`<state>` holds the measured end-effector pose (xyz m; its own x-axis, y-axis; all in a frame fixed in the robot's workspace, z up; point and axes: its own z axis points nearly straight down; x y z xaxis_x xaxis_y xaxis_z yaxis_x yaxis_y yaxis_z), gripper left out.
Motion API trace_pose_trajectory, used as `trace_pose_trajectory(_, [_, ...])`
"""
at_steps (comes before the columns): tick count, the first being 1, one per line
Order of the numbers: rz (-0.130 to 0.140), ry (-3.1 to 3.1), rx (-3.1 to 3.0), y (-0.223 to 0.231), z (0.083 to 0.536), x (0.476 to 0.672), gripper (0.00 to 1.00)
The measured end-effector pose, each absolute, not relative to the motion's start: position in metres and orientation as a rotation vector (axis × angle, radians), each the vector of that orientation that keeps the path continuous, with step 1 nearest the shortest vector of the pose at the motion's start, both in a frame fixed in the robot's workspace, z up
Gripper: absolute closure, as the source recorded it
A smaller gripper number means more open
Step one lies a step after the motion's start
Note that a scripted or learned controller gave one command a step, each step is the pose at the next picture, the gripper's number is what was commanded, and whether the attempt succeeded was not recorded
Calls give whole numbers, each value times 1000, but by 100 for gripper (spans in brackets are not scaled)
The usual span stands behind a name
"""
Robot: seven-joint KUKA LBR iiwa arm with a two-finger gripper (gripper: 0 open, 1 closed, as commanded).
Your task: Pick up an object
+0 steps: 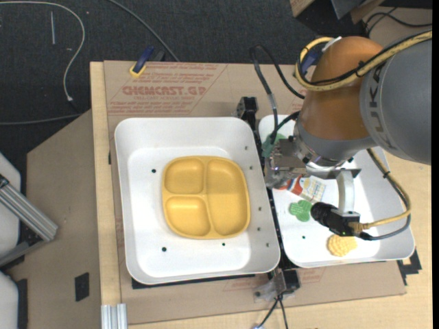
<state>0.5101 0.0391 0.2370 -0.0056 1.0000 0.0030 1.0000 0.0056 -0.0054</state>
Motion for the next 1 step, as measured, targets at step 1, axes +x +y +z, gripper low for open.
trace_pose_trajectory(1, [-1,-2226,-2214,83,233,513,100])
